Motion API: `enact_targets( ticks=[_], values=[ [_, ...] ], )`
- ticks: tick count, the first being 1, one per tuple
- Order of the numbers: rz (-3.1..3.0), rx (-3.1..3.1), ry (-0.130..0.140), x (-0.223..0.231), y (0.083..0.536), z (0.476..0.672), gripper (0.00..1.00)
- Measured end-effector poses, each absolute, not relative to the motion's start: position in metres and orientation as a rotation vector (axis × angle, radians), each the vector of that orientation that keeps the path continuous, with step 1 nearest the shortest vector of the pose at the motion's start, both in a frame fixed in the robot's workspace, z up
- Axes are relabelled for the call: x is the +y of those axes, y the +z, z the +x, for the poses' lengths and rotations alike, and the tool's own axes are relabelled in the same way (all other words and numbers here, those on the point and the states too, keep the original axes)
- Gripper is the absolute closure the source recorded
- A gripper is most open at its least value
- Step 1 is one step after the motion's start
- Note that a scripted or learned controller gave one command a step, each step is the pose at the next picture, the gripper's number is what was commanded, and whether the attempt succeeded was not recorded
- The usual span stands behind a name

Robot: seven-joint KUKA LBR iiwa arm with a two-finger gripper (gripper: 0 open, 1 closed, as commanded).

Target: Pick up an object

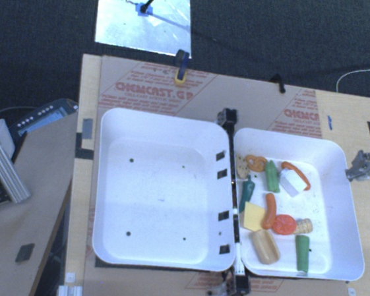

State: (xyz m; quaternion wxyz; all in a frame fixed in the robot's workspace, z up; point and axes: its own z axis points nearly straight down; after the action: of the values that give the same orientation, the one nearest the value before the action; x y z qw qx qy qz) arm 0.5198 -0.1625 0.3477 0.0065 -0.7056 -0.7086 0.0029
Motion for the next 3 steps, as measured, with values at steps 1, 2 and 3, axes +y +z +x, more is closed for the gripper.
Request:
enact_targets(
  ticks=[1,2,3],
  values=[
    [-2.217,-2.214,0.007,-0.179,0.159,0.484,1.0],
    [-2.226,-2.228,-0.008,-0.161,0.096,0.489,1.0],
    [-2.226,-2.238,-0.014,-0.19,0.093,0.569,1.0]
  ],
)
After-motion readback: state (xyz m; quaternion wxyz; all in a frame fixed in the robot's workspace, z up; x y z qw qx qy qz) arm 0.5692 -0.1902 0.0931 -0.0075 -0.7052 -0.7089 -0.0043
